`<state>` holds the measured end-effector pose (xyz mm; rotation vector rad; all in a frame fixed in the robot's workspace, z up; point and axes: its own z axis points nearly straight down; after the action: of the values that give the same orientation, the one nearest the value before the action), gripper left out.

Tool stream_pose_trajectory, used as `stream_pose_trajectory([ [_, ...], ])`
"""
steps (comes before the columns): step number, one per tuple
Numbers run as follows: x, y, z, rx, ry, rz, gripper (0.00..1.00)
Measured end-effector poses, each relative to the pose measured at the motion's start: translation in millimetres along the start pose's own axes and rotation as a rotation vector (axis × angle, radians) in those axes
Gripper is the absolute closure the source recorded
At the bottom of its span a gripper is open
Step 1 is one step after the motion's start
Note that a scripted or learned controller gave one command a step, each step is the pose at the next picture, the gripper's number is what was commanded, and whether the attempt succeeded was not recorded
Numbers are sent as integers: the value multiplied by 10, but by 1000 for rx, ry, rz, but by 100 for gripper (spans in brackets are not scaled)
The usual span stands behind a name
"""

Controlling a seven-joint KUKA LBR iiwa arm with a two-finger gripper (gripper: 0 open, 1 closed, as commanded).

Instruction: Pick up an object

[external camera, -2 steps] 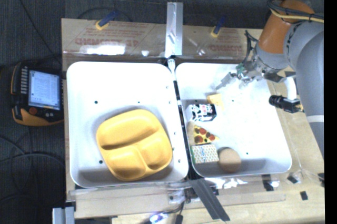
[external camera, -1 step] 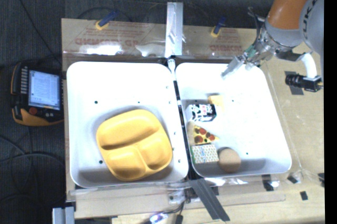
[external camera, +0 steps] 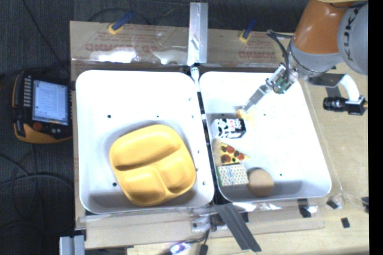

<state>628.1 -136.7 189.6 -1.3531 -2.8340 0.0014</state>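
Slim metal gripper (external camera: 244,114) over the right bin (external camera: 299,146) — finger state unclear; smooth, moulded yellow tray (external camera: 153,164) in the left bin (external camera: 96,128).

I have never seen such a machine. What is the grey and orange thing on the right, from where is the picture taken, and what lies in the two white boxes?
It is a robot arm, photographed from one fixed camera above the bench, looking down at a slant. Its gripper reaches into the right bin, just above a black-and-white patterned item. Below that lie a small pizza-slice toy, a pale checked block and a brown rounded object. The left bin holds a yellow divided plate. Nothing visibly sits between the fingers.
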Motion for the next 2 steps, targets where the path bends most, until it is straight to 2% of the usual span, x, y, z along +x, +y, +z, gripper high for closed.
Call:
stream_pose_trajectory([
  [1, -269, 41, 643, -17, -22, -211, 0],
  [2, -867, -286, 336, -3, -4, -117, 0],
])
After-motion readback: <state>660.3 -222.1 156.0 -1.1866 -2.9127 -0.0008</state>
